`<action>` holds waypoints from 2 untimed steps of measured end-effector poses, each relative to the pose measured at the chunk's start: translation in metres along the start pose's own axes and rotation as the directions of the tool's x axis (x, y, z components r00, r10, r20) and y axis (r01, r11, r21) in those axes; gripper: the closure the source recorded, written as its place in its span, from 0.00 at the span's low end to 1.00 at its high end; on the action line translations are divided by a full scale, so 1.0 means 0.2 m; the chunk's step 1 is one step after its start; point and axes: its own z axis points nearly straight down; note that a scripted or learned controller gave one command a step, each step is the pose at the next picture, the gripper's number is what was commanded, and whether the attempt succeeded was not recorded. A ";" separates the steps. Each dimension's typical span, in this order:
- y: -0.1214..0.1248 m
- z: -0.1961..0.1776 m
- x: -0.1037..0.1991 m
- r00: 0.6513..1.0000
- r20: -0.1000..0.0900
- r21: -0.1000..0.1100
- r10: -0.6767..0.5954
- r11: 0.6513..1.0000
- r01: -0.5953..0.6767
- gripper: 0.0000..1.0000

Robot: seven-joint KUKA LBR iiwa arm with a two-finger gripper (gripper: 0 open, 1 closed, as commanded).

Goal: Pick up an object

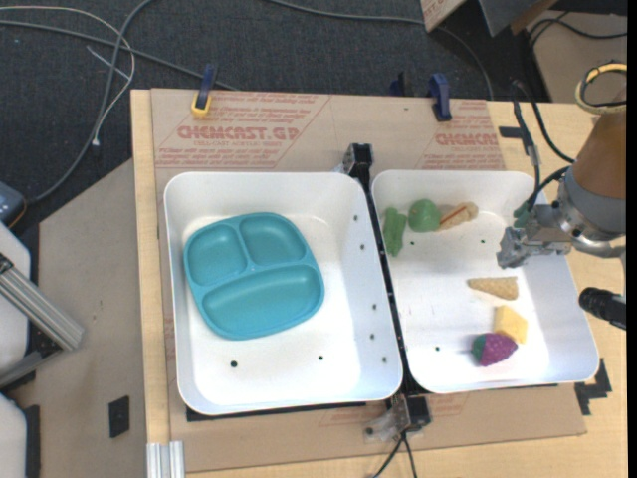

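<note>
The right bin (pixel 438 312) holds several small toy foods. At its back lie a long green piece (pixel 395 231), a round green piece (pixel 425 215) and a tan and orange stick (pixel 458 214). Toward the front right are a tan wedge (pixel 495 287), a yellow block (pixel 511 324) and a purple grape bunch (pixel 494 348). My gripper (pixel 513 247) hangs over the right side of this bin, just above and behind the tan wedge. I see nothing held in it.
A teal divided plate (pixel 255 272) lies in the left bin (pixel 199 366). Black clips (pixel 358 157) sit where the bins meet at the back. Blue clamps (pixel 206 86) hold the cardboard base. Cables run along the floor at the upper left.
</note>
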 end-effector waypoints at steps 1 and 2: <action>0.05 -0.26 -0.03 1.000 0.001 0.000 0.000 1.000 0.000 1.00; 0.06 -0.44 -0.03 1.000 0.000 0.002 0.000 1.000 0.000 1.00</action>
